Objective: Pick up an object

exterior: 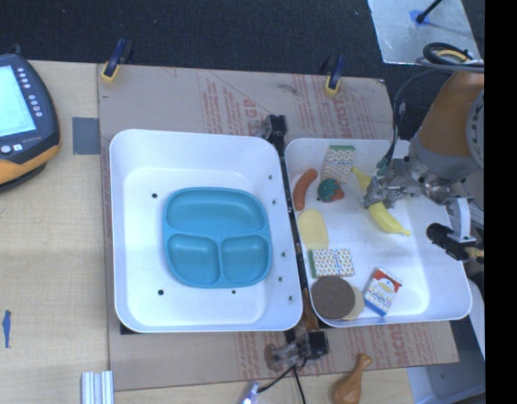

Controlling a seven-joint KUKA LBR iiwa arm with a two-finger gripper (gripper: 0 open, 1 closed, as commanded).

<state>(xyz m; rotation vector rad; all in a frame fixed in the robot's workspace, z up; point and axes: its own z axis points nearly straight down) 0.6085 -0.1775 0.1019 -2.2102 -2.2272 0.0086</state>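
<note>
Camera view: looks down on two white bins side by side on a wooden bench.
Left bin [124,225]: holds a blue tray [217,235] with three sections, lying flat near the middle.
Right bin [439,301]: holds the loose items, at center right of the frame.
My pincer [383,194]: low over the upper middle of the right bin, right at the upper end of the banana [388,219]; I cannot tell whether it is apart or together, or whether it has the banana.
Banana: yellow, lying at a slant just below my pincer.
Sausage [303,188]: orange-red, by the bin's left wall.
Green toy [329,191]: just right of the sausage.
Green box [338,162]: near the bin's upper wall.
Cookie [333,296]: brown and round, at the lower left corner.
Carton [381,292]: small, lower middle, right of the cookie.
Drumstick [351,380]: on the bench below the right bin.
</note>
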